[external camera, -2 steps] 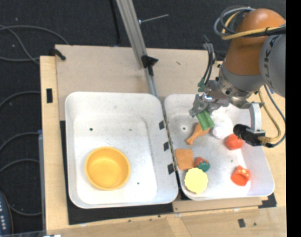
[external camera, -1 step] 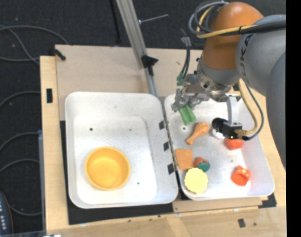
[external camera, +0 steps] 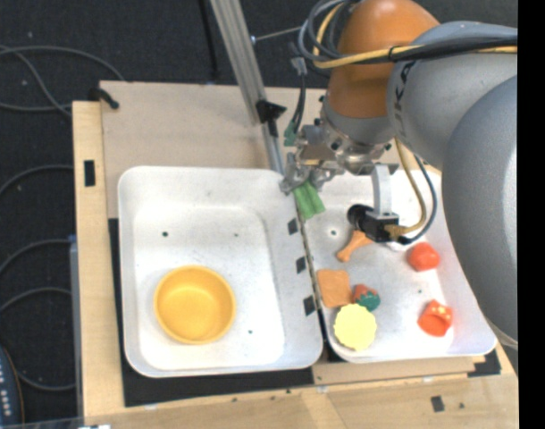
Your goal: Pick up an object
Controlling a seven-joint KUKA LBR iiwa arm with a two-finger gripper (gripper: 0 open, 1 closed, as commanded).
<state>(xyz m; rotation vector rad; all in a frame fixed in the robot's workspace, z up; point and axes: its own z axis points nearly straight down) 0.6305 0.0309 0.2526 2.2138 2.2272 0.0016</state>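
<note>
1. Camera view shows a tan tabletop on dark flooring, carrying two white bins.
2. Pincer above the divider pinches a green object, lifted over the right bin.

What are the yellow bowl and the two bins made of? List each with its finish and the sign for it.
Yellow bowl: likely plastic, smooth and slightly glossy; even colour with a soft sheen on its rim.
Left bin and right bin: probably moulded plastic, white and matte, with rounded corners and faint dark specks. The exact material cannot be settled from this view.
</note>
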